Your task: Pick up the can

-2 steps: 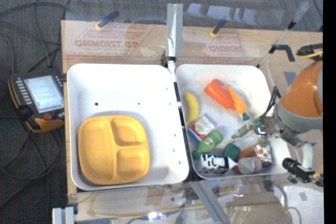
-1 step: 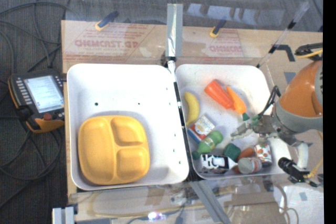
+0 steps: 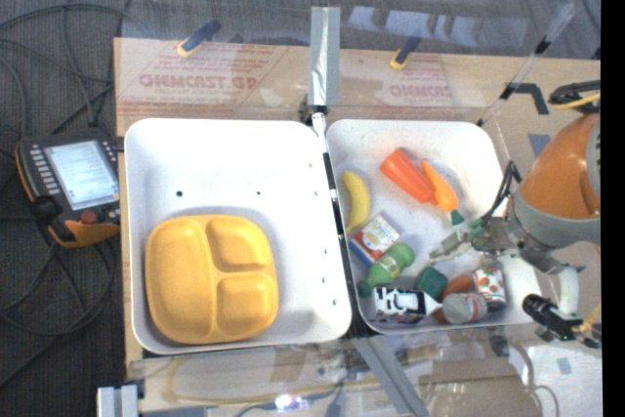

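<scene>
Reaching in from the right, the grey arm with its orange band (image 3: 564, 173) is hanging low over the near right corner of the right bin (image 3: 488, 140), presumably because that is where the cans are lying. The end effector (image 3: 467, 239) is sitting among the clutter there, but it is too small and tangled with the objects to read, so I cannot tell how it stands or whether anything is caught in it.

The likeliest target, a small can with a red and white label (image 3: 491, 286), is resting on its side just below the arm's wrist, close to the bin's right wall. A second can (image 3: 463, 308), grey-ended, is lying beside it against the near wall, touching a black and white box (image 3: 400, 304). Everything is crowding toward that near edge, leaving little free room around either can for a clean approach.

Further in, a green bottle (image 3: 388, 265) is leaning against a small carton (image 3: 377, 234), a banana (image 3: 357, 197) is lying along the divider, and an orange carrot toy (image 3: 420, 179) is occupying the far middle. The left bin (image 3: 176, 144) is carrying a yellow divided plate (image 3: 211, 277), well apart from the work. Both bins are sitting side by side on the worktop (image 3: 234, 78).

My judgement: the pick is not yet done.
</scene>
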`<state>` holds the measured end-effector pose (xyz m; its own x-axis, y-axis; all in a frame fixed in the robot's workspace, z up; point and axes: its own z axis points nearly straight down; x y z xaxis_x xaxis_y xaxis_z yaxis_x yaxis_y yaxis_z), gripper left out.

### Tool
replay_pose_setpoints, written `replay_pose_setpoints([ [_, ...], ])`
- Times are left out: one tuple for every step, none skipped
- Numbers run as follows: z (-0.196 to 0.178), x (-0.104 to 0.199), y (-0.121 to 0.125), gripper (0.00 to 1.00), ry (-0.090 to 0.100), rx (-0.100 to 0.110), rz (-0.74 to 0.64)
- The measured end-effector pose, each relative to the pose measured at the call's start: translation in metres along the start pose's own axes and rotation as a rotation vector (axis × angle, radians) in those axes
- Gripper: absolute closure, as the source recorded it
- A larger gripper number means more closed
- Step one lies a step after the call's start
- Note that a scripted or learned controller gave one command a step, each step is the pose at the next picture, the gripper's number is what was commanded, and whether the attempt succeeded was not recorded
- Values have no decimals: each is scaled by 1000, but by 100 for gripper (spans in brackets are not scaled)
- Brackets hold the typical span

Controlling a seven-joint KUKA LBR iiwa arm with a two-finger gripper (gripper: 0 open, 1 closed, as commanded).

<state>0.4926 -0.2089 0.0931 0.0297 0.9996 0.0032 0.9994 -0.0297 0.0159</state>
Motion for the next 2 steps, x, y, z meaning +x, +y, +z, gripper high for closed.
replay_pose_setpoints([
  [0,0,0,0,3,-1,11],
  [0,-1,2,0,9,-3,72],
])
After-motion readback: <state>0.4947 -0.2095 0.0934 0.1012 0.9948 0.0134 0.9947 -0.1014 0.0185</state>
